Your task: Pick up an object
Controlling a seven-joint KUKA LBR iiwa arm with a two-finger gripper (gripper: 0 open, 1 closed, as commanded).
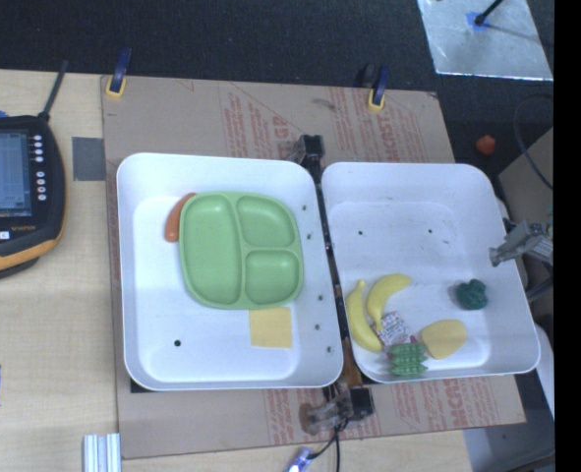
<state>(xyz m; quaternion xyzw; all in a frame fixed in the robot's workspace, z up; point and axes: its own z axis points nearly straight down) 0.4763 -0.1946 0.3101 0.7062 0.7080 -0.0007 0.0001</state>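
Approach step: gripper [511,247] sits at right bin's [408,180] right rim, nothing held; finger spread unclear. Bananas [374,308], lemon [443,337], green piece [470,294] near-right. Next: descend onto one.

Two bins are observed side by side. In the left bin [143,264], a green three-compartment tray [241,251] is laid flat near the centre. An orange-red sausage [174,218] is seen at its upper left edge, partly hidden beneath it. A yellow square slice [271,327] is laid flat just below the tray. In the right bin [408,195], two bananas [374,308] are found side by side, with a small wrapped item [392,326] and a green ridged piece [407,361] below them. A yellow lemon-like piece [443,337] and a dark green piece [471,294] are located to their right.
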